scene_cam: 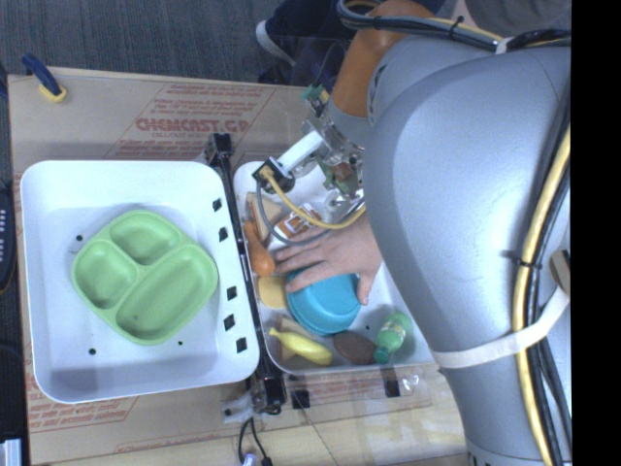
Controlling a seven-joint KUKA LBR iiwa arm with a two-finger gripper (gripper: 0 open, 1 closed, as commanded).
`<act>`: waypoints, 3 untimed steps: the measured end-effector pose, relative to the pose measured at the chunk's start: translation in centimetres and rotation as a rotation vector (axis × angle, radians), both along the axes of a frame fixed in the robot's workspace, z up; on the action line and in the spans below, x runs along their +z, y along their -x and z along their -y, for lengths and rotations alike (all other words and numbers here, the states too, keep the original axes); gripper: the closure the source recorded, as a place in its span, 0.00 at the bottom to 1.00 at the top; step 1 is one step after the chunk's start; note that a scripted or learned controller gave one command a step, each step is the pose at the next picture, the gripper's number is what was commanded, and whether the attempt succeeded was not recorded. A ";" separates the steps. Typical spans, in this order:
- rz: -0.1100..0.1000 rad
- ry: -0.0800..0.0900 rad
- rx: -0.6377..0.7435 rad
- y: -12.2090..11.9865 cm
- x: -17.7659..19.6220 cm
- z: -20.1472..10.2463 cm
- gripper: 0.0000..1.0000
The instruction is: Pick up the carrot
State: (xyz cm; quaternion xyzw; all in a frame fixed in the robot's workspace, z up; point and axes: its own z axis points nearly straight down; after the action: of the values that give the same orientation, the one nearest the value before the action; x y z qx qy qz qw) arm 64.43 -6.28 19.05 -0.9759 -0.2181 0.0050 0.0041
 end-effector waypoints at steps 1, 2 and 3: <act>0.006 0.003 0.048 -0.5 7.5 4.8 0.00; -0.004 -0.001 0.258 2.9 -3.9 3.3 0.00; 0.003 -0.001 0.325 8.2 0.2 0.5 0.00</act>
State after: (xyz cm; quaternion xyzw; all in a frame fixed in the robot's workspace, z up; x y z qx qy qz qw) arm 56.20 -6.81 19.21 -0.9278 -0.3731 0.0038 0.0036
